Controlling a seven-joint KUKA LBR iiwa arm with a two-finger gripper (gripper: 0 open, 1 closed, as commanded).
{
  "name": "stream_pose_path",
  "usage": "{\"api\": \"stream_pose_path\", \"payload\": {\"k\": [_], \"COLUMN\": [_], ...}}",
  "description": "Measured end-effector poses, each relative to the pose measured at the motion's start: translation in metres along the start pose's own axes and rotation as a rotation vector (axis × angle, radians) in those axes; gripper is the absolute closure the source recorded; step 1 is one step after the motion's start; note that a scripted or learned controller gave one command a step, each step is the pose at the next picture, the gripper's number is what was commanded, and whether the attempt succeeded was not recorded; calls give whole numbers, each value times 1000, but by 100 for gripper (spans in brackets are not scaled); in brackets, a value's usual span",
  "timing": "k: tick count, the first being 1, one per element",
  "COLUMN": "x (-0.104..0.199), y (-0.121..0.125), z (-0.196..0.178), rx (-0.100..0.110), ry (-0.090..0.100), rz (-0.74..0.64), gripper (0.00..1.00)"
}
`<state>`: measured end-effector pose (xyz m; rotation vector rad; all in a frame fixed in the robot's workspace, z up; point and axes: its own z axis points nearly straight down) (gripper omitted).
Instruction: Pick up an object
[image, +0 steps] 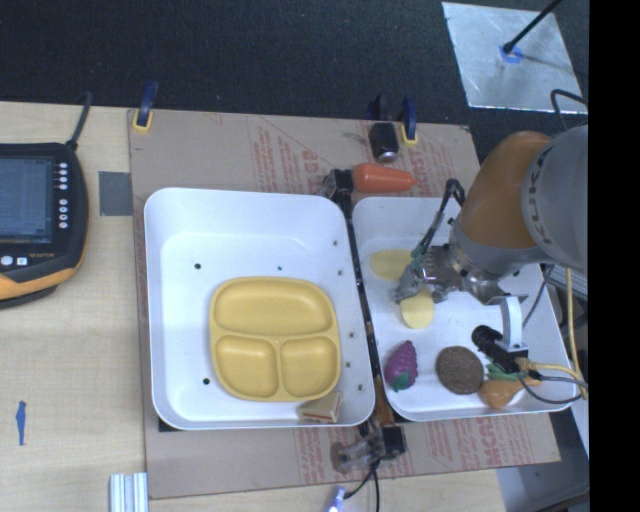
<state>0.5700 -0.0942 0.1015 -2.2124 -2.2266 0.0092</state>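
Pale yellow rounded lump lies beneath the end effector; its opening and hold: cannot tell.

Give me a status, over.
Gripper low in right bin, fingers unreadable. Yellow piece just beneath it, not visibly gripped. Purple item, brown round item nearby. Yellow divided tray in left bin.

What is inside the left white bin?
The left white bin holds a yellow divided tray and a small tan item at its lower edge. The tray hides the floor beneath.
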Motion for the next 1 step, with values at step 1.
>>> {"api": "stream_pose_path", "payload": {"k": [1], "x": [52], "y": [-1], "z": [-91], "rx": [-5], "ry": [3], "rz": [2], "gripper": [100]}}
